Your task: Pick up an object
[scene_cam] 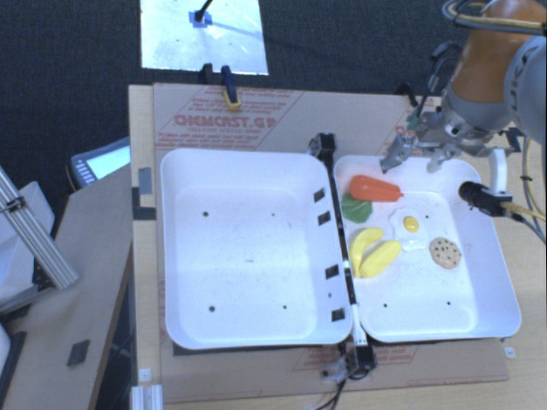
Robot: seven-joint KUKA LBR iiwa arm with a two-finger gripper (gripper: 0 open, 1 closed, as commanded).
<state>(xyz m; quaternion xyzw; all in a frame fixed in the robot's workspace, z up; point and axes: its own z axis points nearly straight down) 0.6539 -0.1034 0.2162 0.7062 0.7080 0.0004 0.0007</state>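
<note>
The right bin (487, 306) holds a toy carrot (377, 189) with a green leafy top (356, 208), a fried egg (410, 225), a yellow banana (373, 250) and a cookie (444, 252). My gripper (416, 155) hangs over the bin's back edge, above and just right of the carrot. Its two fingers are spread apart with nothing between them. The arm, with its orange band (489, 54), comes in from the upper right.
The left bin (248, 246) sits beside the right one, joined by a black clip strip (335, 229). A yellow and black clamp (229, 88) sits at the back of the bench. A black cable end (483, 197) hangs over the right bin's right side.
</note>
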